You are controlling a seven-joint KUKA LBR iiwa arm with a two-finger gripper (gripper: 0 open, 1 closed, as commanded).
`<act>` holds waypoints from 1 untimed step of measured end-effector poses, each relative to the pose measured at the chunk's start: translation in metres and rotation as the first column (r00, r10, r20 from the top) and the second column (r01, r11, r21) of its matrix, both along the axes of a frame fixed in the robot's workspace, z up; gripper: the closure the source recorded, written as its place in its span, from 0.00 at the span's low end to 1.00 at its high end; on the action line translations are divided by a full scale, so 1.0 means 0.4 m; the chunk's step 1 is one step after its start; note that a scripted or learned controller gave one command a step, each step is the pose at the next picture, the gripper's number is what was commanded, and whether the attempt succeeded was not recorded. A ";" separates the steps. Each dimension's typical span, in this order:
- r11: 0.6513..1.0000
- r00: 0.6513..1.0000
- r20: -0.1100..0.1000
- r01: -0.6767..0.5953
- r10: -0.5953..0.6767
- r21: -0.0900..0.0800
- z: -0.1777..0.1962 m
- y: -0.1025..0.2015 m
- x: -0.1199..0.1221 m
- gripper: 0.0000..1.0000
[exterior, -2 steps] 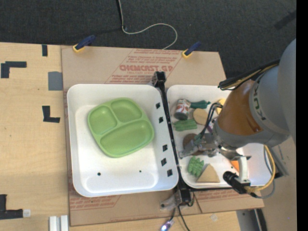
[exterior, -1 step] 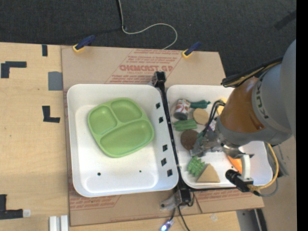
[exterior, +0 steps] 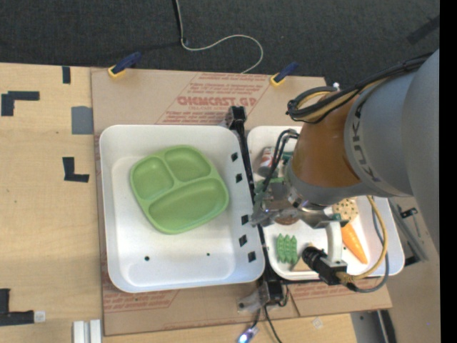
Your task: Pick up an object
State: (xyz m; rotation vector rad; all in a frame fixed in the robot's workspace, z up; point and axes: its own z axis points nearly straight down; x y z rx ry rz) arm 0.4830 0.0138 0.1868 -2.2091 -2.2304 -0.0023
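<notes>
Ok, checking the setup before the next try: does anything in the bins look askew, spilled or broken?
Nothing looks spilled or broken. The green divided plate lies flat but turned at an angle to the left bin. In the right bin, a small green ridged piece and an orange carrot-like piece lie loose beside the arm's wrist, which hides the rest.

One camera sits high above the flat brown cardboard-topped bench [exterior: 50,213] and looks down on it at a slant. It is near enough that the two shallow white plastic bins [exterior: 118,191], side by side, take up the middle of the picture, with dark carpet floor [exterior: 86,13] along the top. The big grey arm with an orange band [exterior: 343,156] reaches in from the right, close to the camera.
</notes>
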 end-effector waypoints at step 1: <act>1.000 1.000 0.000 0.002 -0.002 -0.002 0.161 0.169 0.002 1.00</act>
